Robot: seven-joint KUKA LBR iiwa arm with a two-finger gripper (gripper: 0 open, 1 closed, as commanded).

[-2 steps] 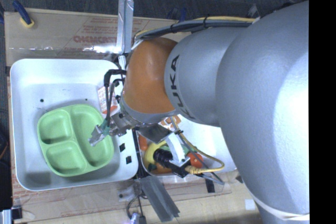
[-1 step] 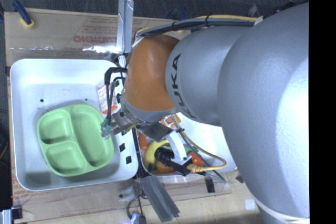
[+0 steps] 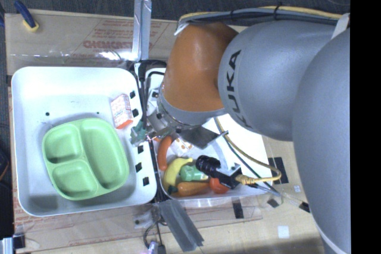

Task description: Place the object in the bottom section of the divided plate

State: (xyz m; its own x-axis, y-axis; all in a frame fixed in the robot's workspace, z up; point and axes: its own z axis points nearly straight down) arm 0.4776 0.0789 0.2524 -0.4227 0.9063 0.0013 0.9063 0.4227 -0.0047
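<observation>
A green divided plate (image 3: 86, 157) lies in the left bin (image 3: 36, 92), with two small sections on its left and one large section on its right; all three look bare. A small orange and white carton (image 3: 121, 111) rests just above the plate's right rim, near the bin's right wall. The arm's orange band and grey wrist hang over the right bin. What shows of my gripper (image 3: 143, 131) sits low over the wall between the two bins, just right of the plate and below the carton. Nothing can be made out in it.
The right bin (image 3: 196, 198) holds toy foods under the arm: a yellow banana (image 3: 174, 168), an orange carrot (image 3: 189, 189), a green piece (image 3: 191, 174) and a red-orange piece (image 3: 164, 151). A metal strip (image 3: 141, 27) stands behind the bins.
</observation>
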